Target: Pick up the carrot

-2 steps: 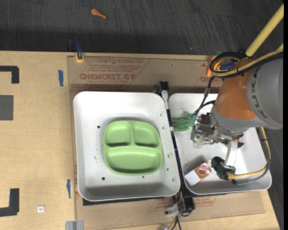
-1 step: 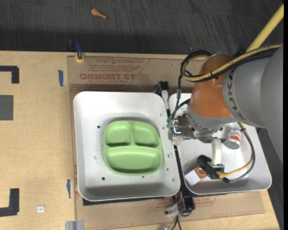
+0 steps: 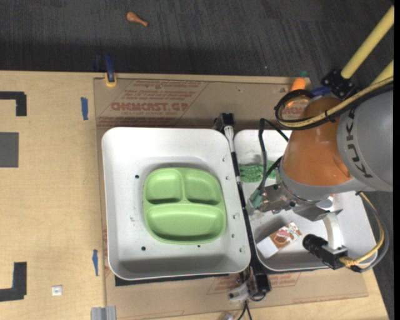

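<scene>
My arm point(image 3: 325, 150) reaches in from the right and hangs over the right bin point(image 3: 356, 215), its orange band and grey wrist covering most of the bin's floor. The gripper point(image 3: 265, 199) is low at the bin's left side, close to the divider between the bins, and is seen from above. Just beyond it lies a green mesh-like item point(image 3: 252, 171). Whatever lies under the wrist is hidden.
The left bin point(image 3: 119, 187) holds a green divided plate point(image 3: 184, 205). A white packet with a red-brown picture point(image 3: 282, 239) lies at the right bin's front. A small orange carrot-shaped thing point(image 3: 136, 19) lies on the dark floor beyond the bench.
</scene>
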Action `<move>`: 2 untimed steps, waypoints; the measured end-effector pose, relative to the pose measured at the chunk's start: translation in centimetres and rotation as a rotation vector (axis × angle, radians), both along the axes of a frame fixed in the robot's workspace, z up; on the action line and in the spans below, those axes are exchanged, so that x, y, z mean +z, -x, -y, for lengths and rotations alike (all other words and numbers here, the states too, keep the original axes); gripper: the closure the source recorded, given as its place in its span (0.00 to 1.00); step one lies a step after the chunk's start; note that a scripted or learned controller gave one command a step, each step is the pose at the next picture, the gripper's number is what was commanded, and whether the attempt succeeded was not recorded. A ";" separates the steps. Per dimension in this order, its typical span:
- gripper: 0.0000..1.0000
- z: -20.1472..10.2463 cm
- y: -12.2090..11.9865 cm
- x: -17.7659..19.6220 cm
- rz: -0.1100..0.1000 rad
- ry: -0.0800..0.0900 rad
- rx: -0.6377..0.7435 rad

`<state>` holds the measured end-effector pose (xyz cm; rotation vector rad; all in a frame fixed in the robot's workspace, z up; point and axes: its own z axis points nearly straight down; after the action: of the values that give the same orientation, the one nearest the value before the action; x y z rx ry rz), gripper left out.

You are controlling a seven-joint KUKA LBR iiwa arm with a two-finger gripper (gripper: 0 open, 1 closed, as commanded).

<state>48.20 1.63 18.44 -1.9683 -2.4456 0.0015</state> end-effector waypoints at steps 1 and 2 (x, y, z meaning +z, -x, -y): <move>1.00 -5.0 0.3 0.0 0.000 0.000 0.205; 1.00 0.6 -5.7 7.1 0.005 0.001 0.490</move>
<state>53.85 0.98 25.55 -1.3177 -2.8548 -0.0009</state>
